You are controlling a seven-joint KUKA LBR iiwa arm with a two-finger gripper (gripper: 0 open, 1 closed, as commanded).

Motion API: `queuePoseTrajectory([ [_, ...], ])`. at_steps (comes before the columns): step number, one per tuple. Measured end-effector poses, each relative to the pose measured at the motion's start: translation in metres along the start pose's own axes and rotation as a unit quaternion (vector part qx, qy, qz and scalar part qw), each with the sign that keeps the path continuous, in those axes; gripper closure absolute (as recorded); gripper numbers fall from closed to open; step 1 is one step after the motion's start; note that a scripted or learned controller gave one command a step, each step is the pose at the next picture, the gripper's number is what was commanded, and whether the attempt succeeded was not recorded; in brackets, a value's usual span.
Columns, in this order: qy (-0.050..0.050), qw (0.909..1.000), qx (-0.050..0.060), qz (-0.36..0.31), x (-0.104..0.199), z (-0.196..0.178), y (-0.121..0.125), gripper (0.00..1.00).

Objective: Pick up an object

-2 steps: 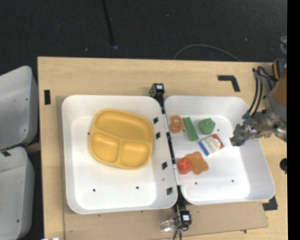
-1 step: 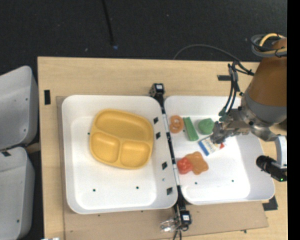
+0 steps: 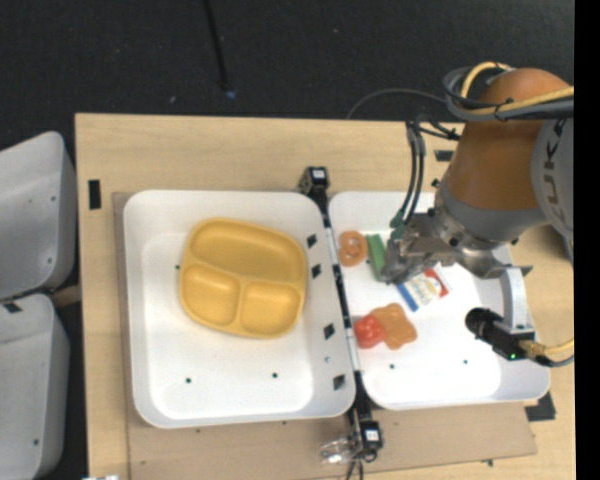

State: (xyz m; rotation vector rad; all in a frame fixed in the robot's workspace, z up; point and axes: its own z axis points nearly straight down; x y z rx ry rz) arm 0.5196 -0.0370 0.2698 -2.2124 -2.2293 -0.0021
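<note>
The arm (image 3: 500, 163) runs out past the picture's right edge, so its upper links are cut off, and its wrist covers much of the right bin's (image 3: 430, 383) far right corner. The gripper (image 3: 412, 258) sits under that wrist; its fingers are too buried in dark metal to read. A green object (image 3: 378, 253) is half hidden by the gripper, only its left side showing. The small red, white and blue packet (image 3: 423, 289) is too small for its print to be legible. At the tabletop's (image 3: 230, 148) near edge, a blurred cluster of clear parts (image 3: 342, 451) cannot be identified.
</note>
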Motion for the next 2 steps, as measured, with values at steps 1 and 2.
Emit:
queuePoseTrajectory([
  [1, 0.0, 1.0, 0.001, 0.0, 0.062, 0.003, -0.002, 1.0],
  [2, -0.001, 1.0, 0.003, 0.001, 0.107, 0.017, 0.002, 1.0],
])
